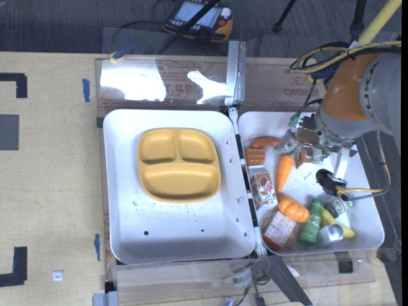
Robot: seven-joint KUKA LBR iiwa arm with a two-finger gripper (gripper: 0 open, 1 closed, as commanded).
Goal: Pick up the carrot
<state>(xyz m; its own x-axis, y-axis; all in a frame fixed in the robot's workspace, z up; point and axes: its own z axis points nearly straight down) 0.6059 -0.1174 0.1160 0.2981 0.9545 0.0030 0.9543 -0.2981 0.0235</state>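
The orange carrot [284, 172] lies in the right bin [370, 204], in its upper middle, pointing down and slightly left. My gripper [304, 149] hangs just above and to the right of the carrot's thick top end, close to it. From here I can't make out whether it touches the carrot. The grey arm with its orange band [347, 97] comes in from the upper right and covers the bin's far right corner.
Around the carrot lie a sausage [265, 142], a waffle piece [256, 155], a snack packet [263, 190], an orange pepper [294, 208], a green bottle [310, 226] and a red-white box [278, 229]. A yellow compartment tray [180, 164] sits in the left bin [121, 190].
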